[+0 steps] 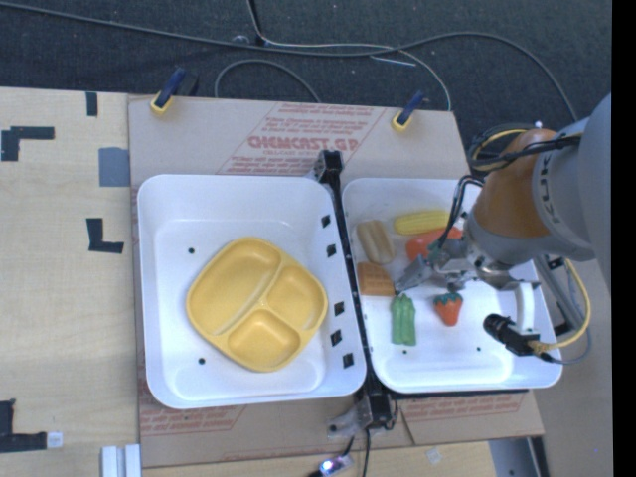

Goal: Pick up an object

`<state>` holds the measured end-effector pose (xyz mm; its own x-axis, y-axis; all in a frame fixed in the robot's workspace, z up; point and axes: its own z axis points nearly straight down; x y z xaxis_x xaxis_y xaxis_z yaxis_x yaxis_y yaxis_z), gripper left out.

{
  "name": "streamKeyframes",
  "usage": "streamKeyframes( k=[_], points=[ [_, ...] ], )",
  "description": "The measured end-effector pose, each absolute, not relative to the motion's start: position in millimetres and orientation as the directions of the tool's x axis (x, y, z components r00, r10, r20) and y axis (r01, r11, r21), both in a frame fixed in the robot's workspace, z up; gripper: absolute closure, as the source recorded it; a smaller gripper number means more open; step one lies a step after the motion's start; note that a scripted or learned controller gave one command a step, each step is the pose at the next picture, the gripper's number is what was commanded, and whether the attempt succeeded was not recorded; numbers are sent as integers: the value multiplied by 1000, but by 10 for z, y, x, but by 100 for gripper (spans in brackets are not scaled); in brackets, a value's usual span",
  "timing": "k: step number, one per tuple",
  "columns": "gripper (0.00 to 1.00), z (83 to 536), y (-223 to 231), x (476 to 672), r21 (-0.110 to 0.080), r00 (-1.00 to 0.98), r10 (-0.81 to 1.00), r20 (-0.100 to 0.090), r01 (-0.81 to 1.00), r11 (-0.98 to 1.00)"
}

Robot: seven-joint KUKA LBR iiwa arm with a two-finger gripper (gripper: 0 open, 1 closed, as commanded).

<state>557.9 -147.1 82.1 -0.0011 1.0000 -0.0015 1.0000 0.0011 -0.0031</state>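
The gripper (422,269) hangs low among the food; whether it grips anything, I cannot tell. Just beside: carrot (448,308), green bottle (402,319), bread (375,240), corn (421,222). Such crowding could cause a missed or double grab.

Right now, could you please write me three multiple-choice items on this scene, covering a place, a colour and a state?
1. Where does the tray lie?
A. left bin
B. right bin
C. on the cardboard outside the bins

2. What colour is the bottle?
A. blue
B. green
C. white

3. How does the tray rest?
A. flat, compartments facing up
B. standing on edge
C. flipped over

Answers:
1 A, it sits in the left bin, while the right bin holds the food.
2 B, it is green, lying beside the carrot.
3 A, its dividers face the camera.
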Motion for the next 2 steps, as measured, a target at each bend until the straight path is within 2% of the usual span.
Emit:
streamKeyframes(
  k=[1,2],
  points=[
    [100,922,-1475,5587,-2,-1,1000,-3,1000,1],
    [100,1367,-1390,5559,-1,-2,1000,1,1000,2]
  ],
)
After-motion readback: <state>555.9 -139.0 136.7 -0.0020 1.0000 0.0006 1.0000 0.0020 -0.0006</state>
